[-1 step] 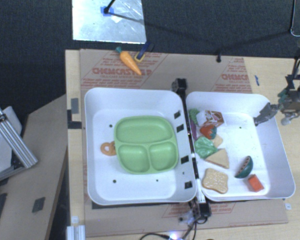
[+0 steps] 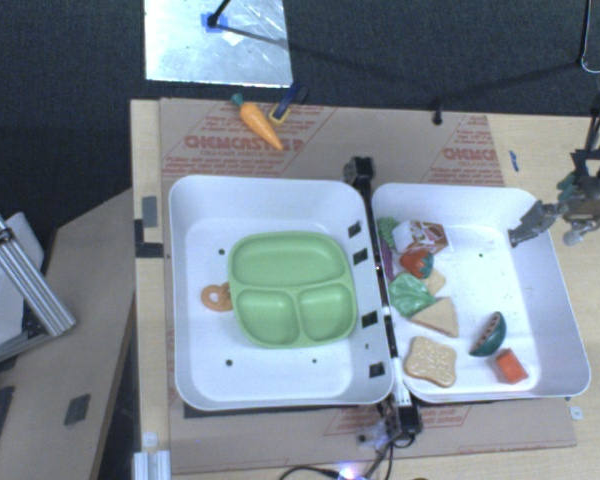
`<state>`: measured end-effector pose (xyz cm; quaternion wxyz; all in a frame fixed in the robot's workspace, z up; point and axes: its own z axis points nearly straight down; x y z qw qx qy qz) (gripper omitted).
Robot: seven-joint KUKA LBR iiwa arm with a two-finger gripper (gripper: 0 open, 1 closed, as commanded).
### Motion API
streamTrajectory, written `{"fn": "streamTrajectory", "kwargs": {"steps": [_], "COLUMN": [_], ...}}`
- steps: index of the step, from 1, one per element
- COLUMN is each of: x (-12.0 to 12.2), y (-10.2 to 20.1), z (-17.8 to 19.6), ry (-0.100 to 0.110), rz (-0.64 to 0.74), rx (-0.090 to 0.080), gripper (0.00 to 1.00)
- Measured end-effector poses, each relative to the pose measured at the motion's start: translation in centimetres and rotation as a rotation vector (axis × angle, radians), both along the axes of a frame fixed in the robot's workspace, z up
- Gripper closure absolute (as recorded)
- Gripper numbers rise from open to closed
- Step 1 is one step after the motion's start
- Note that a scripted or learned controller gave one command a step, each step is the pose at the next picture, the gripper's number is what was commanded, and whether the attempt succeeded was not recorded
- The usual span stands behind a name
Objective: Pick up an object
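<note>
Candidates for pickup clustered in right bin (image 2: pixel 560 313), mostly along its left wall: toast slice (image 2: pixel 430 361) near front edge, wedge-shaped sandwich piece (image 2: pixel 438 318) just behind it, green leafy item (image 2: pixel 408 293) and red tomato-like piece (image 2: pixel 416 262) further back, small printed packet (image 2: pixel 421 234) at rear. Watermelon-like slice (image 2: pixel 488 334) and orange-red block (image 2: pixel 511 367) set apart toward front right, with open floor around them; judged easiest targets, since crowding by the divider would hinder a clean grasp. Nothing lifted as yet; all items resting on bin floor.

Hand (image 2: pixel 528 226) positioned over rear right rim of right bin, well apart from every item, carrying nothing visible. Finger state not discernible at this size and angle. Arm entering from right, consistent with an approach not yet committed to a target.

Left bin (image 2: pixel 195 218) holding green divided plate (image 2: pixel 292 288) at centre, pretzel (image 2: pixel 217 297) just beside its left edge. Toy carrot (image 2: pixel 261 125) lying on bench (image 2: pixel 460 143) behind bins, outside likely working area.
</note>
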<state>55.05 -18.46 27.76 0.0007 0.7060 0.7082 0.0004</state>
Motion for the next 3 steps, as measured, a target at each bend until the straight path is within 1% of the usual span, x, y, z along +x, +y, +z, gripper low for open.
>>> {"fn": "streamTrajectory", "kwargs": {"steps": [1,2,3], "x": [0.8,0.2,-0.1], "y": [0.3,0.5,0.9], "z": [-5.9,-10.3,-16.5], "ry": [0.004,0.003,0.005], "rz": [-0.001,-0.002,-0.002], "rx": [0.001,0.001,0.002], "gripper": [0.0,0.0,0.0]}}
